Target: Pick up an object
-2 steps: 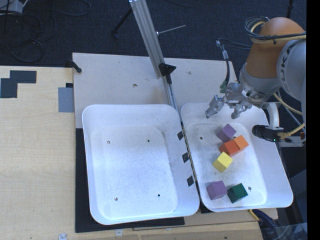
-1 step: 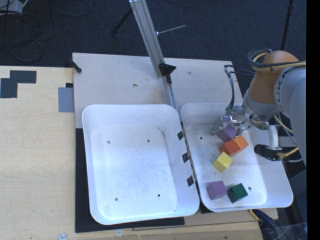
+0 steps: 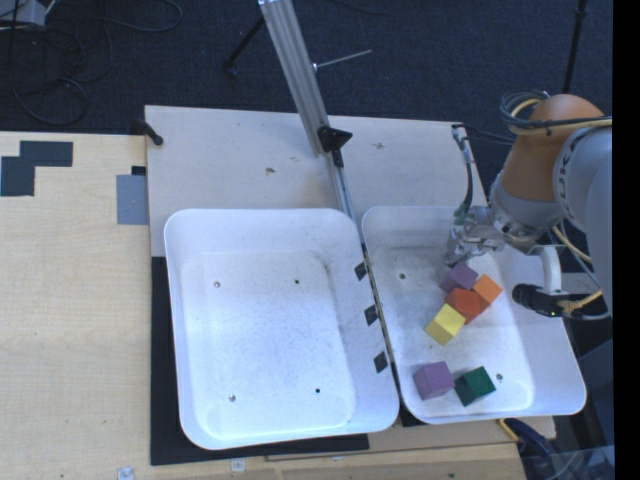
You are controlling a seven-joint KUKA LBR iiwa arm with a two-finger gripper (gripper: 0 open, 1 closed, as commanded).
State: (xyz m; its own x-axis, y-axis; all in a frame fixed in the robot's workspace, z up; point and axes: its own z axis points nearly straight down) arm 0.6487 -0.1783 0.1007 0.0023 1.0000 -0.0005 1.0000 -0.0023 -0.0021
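Nearest to you, a purple cube (image 3: 432, 378) and a green cube (image 3: 475, 385) lie in the right bin (image 3: 560, 393), untouched. Further in, a yellow block (image 3: 446, 323), a red-orange one (image 3: 468, 303) and an orange one (image 3: 487, 289) touch each other. Behind them the gripper (image 3: 466, 253) sits low over a mauve cube (image 3: 459, 276); you cannot tell its opening. Nothing is lifted yet.
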